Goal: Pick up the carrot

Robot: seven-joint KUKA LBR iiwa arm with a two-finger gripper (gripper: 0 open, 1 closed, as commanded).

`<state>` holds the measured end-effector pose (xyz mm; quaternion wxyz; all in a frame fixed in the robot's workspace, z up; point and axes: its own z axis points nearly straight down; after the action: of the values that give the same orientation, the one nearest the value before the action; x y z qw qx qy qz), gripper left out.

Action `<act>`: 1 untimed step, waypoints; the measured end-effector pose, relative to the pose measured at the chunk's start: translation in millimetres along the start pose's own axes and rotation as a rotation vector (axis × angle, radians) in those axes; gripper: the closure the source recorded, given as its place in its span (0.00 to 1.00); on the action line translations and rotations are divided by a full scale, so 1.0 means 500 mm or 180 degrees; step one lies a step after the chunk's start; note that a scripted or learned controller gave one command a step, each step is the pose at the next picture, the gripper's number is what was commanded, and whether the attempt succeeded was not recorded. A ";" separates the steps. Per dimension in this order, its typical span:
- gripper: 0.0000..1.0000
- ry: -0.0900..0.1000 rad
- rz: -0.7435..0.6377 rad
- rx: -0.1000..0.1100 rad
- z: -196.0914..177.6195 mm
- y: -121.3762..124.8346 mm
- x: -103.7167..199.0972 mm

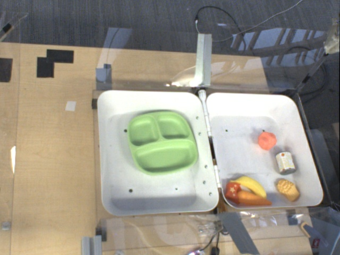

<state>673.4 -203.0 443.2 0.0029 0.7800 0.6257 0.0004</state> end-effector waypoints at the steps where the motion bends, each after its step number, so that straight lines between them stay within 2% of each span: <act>1: 1.00 0.0012 -0.1964 0.0003 0.019 -0.016 0.051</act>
<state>671.1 -176.5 433.6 0.0014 0.5532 0.8331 0.0006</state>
